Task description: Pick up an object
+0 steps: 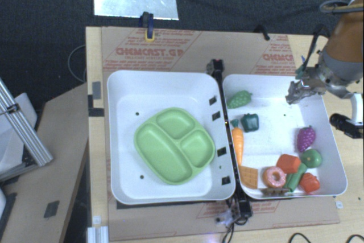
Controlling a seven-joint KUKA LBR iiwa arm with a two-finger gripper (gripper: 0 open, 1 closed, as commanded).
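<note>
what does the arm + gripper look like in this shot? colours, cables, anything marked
The arm is grey with a broad orange band above the wrist, rounded in section. The gripper is small, grey metal, with thin fingers. A thin dark cable runs down beside the wrist to the gripper. A black cylindrical part sticks out under the arm near the right bin edge. No lettering is readable at this size.

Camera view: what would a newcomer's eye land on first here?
Probably the green divided plate lying alone in the left bin. Next, the bright toy food in the right bin: carrot, donut and grapes. The claw hovers over that bin's far right corner.
</note>
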